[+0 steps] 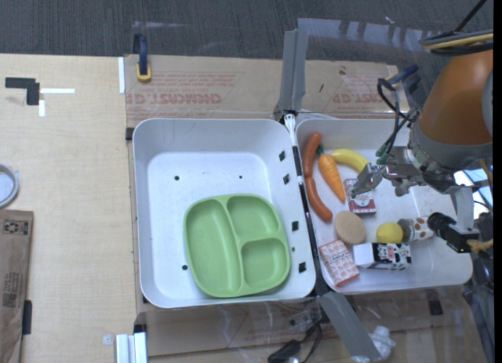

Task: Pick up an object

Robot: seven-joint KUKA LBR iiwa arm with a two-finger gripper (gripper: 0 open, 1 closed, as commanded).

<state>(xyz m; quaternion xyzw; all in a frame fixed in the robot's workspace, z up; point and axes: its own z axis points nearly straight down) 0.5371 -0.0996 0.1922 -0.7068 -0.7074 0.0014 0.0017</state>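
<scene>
Seen from the one camera above the bench: two shallow white bins side by side, the left bin (149, 197) bearing a green divided plate (235, 244) tilted toward its near corner, the right bin (447, 275) crowded with toy food. Along that bin's left wall, a reddish sausage (311, 150) and a second sausage (318, 197), with an orange carrot (332, 177) slanted between them and a yellow banana (349, 157) just beyond. Nearer the front, a tan, rounded, potato-like piece (351, 226), a red-and-white carton (339, 263) lying flat, a black-and-white milk-style box (390, 255), a yellow lemon (389, 233) and a small jar-like item (421, 229) just beside it. Reaching in from the right, the grey arm with its orange band (463, 103), wrist low over the middle of the right bin. Gripper (363, 185) poised at the small red-and-white box (362, 205), tips touching or nearly touching its top edge, close by the carrot's lower end. Whether open or closed on anything: cannot tell, the metal parts too small and cluttered to read. No object seen lifted clear of the bin floor. Judged from this: approach done, grasp unconfirmed, lift not yet made. Likeliest target the small box, though the carrot sits close enough to interfere. Remaining: secure a hold and raise one object out of the clutter.
</scene>
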